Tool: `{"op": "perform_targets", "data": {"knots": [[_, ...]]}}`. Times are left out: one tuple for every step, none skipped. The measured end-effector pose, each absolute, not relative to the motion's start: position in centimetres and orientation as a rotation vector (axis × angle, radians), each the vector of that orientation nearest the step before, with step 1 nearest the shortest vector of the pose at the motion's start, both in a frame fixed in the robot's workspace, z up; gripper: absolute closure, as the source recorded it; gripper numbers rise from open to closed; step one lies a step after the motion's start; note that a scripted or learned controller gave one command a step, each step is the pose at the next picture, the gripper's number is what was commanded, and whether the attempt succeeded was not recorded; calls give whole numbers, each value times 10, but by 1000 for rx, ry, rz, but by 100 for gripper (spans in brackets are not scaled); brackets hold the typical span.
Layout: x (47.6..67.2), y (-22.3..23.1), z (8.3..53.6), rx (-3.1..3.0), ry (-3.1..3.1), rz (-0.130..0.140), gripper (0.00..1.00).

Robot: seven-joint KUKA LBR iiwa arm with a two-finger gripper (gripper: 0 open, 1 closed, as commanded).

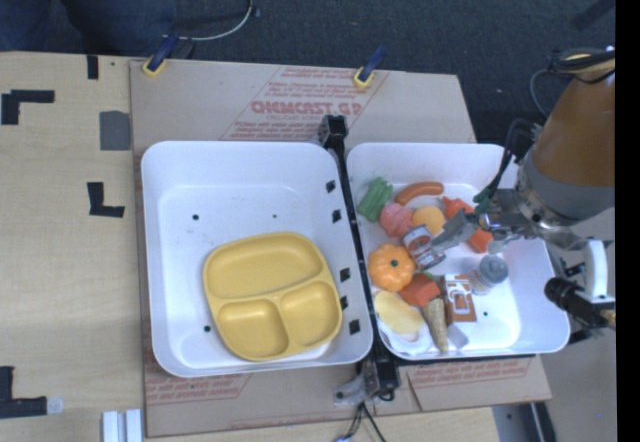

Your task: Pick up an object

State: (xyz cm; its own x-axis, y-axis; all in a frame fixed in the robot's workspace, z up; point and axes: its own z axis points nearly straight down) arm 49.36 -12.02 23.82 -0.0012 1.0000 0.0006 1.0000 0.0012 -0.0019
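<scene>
The toys sit in a heap in the right bin (530, 330), at the middle right of the frame. An orange pumpkin (391, 267) lies at the left side of the heap, close to the wall between the two bins. Just below it is a yellow lemon (397, 313). Above it are a pink toy (396, 220) and a green toy (375, 197). A sausage (418, 192) lies near the top of the heap. An ice cream cone (438, 322) lies low in the bin, next to a small red and white box (460, 300).

The gripper (432, 250) reaches in from the right and is down among the toys, just right of the pumpkin. Its fingers are hard to see against the clutter, so I cannot tell if they are wide or narrow, or if they hold a toy.

The left bin (180, 190) holds a yellow tray (270, 295) with three parts. Both bins rest on a brown cardboard sheet (300, 105) on the worktop (60, 260).
</scene>
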Motion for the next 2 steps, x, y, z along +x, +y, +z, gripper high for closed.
{"op": "perform_targets", "data": {"knots": [[521,-113,109,-2228,-2233,-21,0],[614,-95,84,-2218,-2232,-6,0]]}}
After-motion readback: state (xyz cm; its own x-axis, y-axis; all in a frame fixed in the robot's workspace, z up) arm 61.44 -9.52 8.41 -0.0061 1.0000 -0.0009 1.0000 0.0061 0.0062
